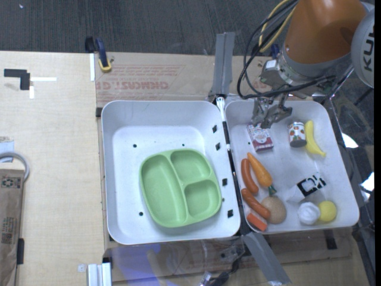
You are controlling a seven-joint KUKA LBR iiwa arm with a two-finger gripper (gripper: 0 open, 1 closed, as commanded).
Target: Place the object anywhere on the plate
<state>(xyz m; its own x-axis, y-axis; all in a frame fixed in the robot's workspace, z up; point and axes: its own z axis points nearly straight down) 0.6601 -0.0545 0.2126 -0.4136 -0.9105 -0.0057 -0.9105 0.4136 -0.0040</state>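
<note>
A green plate (178, 186) with three compartments lies in the left white bin (119, 159). The right bin (339, 177) holds a small red-and-white carton (261, 139), a small can (297, 134), a banana (313, 139), a carrot (260, 170), sausages (250, 186), a potato (274, 208), a black-and-white clip (310, 185), a white ball (308, 213) and a lemon (327, 211). My gripper (266, 119) hangs at the back of the right bin, its tips just above the carton. Nothing shows between its fingers.
A metal divider (224, 70) runs between the bins at the back. Cardboard (155, 79) lies behind the left bin. A wooden benchtop (47, 159) spreads to the left, with a brown packet (11, 213) at its edge. Cables (268, 28) loop off the arm.
</note>
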